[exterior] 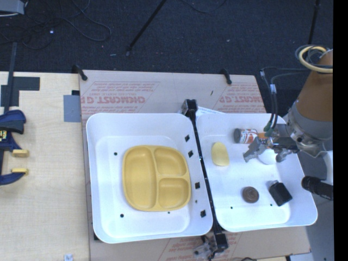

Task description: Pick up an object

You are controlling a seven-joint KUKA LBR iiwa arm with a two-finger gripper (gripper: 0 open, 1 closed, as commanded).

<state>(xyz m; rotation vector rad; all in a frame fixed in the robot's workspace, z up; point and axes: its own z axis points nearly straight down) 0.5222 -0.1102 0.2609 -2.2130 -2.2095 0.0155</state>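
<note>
My claw [266,152] hangs low over the right bin [304,213], toward its far right part, with my grey wrist and the orange band of my arm [321,91] rising up behind it at the right edge of the view. The two fingers are spread apart, one pointing down-left and the other down-right, and between them sits a small white rounded object [266,156]; I cannot tell whether the fingers are touching it or only straddling it, so I would not say I have hold of it. Just to the left of my claw, near the far wall of the same bin, lies a small can-like item [243,135] on its side with red and white markings. Further left, close to the divider between the bins, rests a pale yellow oval piece [219,154]. Toward the near side of the right bin are a round brown disc [250,194] and, beside it to the right, a black blocky object [279,193] lying at a slant; the two are near each other but apart. The left bin [103,129] holds a yellow divided plate [156,177] with three compartments, lying flat in the middle. Both bins sit on a sheet of cardboard [136,94] on the light wooden table [38,211], and a blue clamp [10,145] grips the table's left edge.
</note>
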